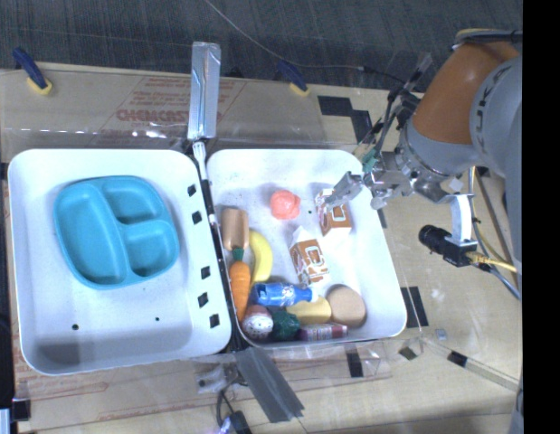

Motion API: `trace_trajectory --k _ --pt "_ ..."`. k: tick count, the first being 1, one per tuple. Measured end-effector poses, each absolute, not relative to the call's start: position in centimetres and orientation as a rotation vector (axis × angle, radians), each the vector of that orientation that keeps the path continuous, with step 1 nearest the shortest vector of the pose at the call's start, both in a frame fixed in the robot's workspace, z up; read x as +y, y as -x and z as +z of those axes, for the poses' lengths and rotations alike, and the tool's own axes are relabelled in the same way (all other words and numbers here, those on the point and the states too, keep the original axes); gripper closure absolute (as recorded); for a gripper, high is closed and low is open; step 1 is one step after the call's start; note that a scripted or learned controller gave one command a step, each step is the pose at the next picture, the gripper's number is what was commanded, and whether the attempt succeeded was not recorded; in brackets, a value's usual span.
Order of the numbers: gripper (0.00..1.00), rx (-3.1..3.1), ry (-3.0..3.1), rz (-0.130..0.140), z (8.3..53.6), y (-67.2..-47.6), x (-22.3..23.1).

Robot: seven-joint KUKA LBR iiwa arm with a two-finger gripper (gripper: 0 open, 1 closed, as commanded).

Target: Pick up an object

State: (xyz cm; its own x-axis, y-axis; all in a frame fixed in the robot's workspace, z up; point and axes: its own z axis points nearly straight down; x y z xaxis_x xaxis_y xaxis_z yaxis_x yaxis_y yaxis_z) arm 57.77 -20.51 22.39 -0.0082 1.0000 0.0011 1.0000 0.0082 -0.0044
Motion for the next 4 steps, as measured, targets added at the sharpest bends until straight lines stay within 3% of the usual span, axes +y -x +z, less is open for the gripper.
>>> trace_trajectory --k 1,2,3,4 --pt "0.0 -2.182 2.29 -0.02 11.9 -60.3 -18.9" --pt "0.0 -2.144 2.305 -0.01 10.6 -60.0 -13.9" --pt "0.0 -2.213 2.243 0.007 9.5 -62.3 -11.1" --pt "0.0 -2.379 2.086 0.001 9.8 -54.9 -11.3"
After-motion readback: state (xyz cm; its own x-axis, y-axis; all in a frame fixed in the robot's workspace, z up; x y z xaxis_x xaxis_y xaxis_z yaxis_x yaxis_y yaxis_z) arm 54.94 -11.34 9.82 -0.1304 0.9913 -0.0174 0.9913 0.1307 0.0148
